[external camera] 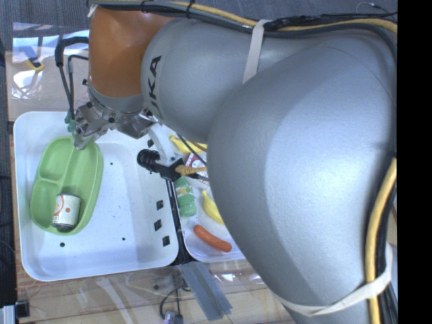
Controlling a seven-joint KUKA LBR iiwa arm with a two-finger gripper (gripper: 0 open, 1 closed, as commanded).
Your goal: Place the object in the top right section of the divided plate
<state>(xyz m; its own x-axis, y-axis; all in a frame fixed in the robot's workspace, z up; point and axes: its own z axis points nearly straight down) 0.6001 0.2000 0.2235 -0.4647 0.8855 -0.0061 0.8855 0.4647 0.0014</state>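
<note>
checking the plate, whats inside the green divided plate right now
A small can lies in the lower section of the green divided plate; the gripper covers its top edge.

Arm (283,133) is filling the right and upper frame, orange band over the left bin's (121,248) far edge. Claw (82,139) is hanging at the green plate's (84,174) upper rim. Plate is lying in the left bin, tilted. A small can (65,211), white and orange label, is sitting in the plate's lower section. In the right bin (202,252): orange carrot-like piece (212,239), yellow piece (211,208), green piece (186,204), partly hidden under the arm.
</note>
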